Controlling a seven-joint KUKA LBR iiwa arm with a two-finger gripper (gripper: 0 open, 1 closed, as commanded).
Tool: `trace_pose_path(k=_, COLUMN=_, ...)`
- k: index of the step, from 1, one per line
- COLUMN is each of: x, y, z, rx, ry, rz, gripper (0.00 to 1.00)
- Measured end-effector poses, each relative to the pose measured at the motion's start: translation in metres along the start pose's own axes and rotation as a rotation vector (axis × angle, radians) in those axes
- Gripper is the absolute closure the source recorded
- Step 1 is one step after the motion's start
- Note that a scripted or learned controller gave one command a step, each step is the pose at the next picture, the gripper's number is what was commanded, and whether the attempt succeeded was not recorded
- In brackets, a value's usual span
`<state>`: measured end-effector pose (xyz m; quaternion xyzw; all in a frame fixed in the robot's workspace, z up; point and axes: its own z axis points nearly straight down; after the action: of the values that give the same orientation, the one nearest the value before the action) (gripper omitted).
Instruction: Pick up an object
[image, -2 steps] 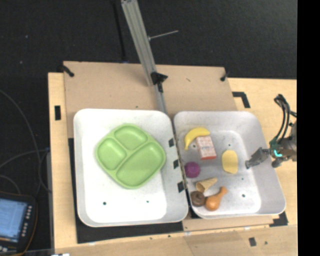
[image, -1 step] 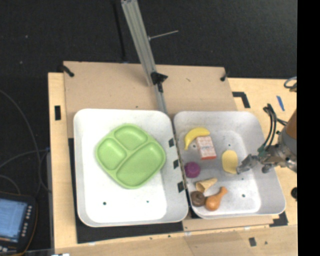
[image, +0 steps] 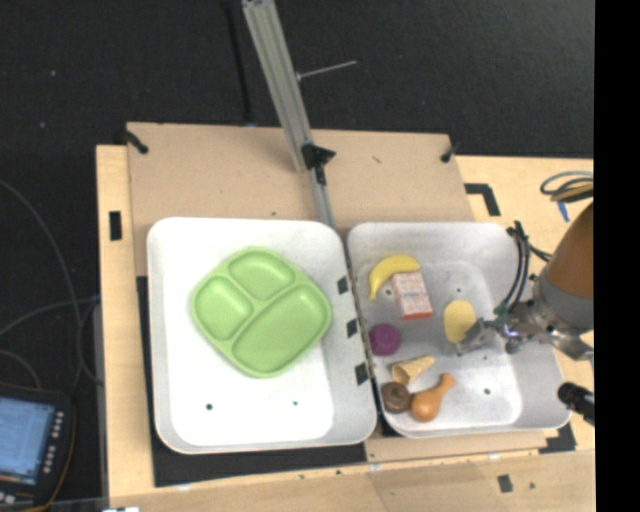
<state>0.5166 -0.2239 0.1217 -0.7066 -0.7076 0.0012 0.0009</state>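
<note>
**Crowded right bin, hand low at its right side**

The hand (image: 487, 333) sits in the right bin (image: 470, 240), just right of the lemon (image: 459, 319), and its tip seems to reach toward that fruit. Whether it is wide or narrow I cannot tell; the tip is small, dark and blurred against the bin floor, and nothing shows between its fingers.

The pickable things all lie in that bin: a banana (image: 392, 271) touching a small box (image: 411, 295), a purple ball (image: 385, 339), a cone (image: 412, 369), a brown piece (image: 397, 398) and an orange pear shape (image: 431, 398). The left bin (image: 170, 300) holds a green tray (image: 262, 311).

Risks, as I judge them: the lemon is round and smooth, so an off-centre close could squirt it aside toward the box. The cone, brown piece and pear shape lie touching or nearly so; a reach there may nudge neighbours or catch two at once.

The arm (image: 572, 265) is cut off at the frame's right. What the brown piece is stays unclear.
</note>
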Motion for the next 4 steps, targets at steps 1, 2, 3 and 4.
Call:
trace_pose_path(k=1, x=-0.001, y=0.000, z=0.022, rx=-0.002, ry=-0.001, rz=0.002, gripper=0.00)
trace_pose_path(k=2, x=-0.002, y=0.001, z=0.009, rx=-0.007, ry=-0.003, rz=0.005, gripper=1.00)
trace_pose_path(k=3, x=0.003, y=0.000, z=-0.052, rx=-0.011, ry=-0.003, rz=-0.002, gripper=1.00)
trace_pose_path(k=4, x=0.006, y=0.000, z=-0.115, rx=-0.012, ry=-0.004, rz=-0.003, gripper=1.00)
